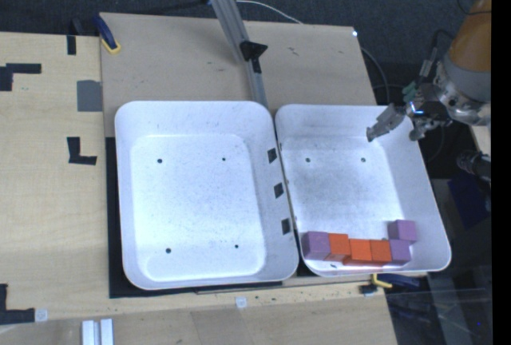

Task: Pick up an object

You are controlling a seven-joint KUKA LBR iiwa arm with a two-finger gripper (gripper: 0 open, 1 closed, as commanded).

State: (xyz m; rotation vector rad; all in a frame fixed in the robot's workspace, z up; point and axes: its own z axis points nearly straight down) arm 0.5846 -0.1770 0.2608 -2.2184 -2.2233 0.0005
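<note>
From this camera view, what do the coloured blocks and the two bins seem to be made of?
The purple blocks and orange blocks look like matte foam or painted wood: flat colour, no glare. The right bin and left bin look like smooth white plastic, with rounded moulded rims and dark scuff speckles.

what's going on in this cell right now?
The arm is in from the right with its gripper over the far right corner of the right bin, and nothing shows between its fingers. The blocks, purple and orange, sit in a row against that bin's near wall, well away from the gripper. Nothing has been picked up yet.
</note>
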